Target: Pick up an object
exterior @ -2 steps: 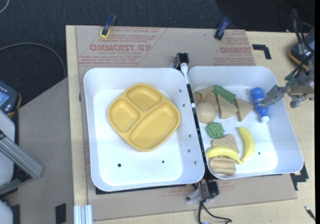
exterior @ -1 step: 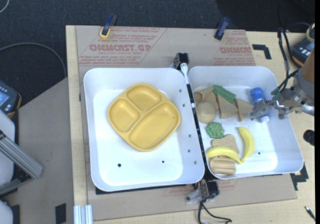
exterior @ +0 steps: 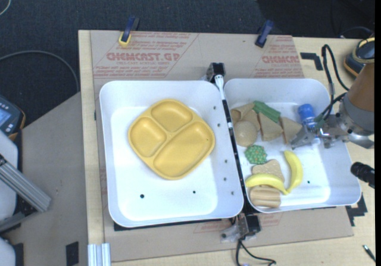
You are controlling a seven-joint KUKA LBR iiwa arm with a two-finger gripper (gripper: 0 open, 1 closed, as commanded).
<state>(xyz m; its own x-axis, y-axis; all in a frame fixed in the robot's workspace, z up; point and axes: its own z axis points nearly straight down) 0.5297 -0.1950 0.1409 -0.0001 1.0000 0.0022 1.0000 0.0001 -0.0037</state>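
My gripper [exterior: 311,134] reaches in from the right and hangs low over the right bin [exterior: 333,190], near its right side. A small blue bottle-like object [exterior: 306,113] lies just above and left of it, close to or touching the gripper. A tan wedge [exterior: 290,128] sits directly to its left. A yellow banana [exterior: 294,169] lies below the gripper. Whether anything is held is hidden by the wrist.
The right bin also holds a green strip [exterior: 266,110], tan bread pieces [exterior: 244,132], a green dotted disc [exterior: 256,153], a second banana [exterior: 265,182] and a bun [exterior: 265,198]. A yellow divided plate [exterior: 171,138] lies in the left bin [exterior: 119,199].
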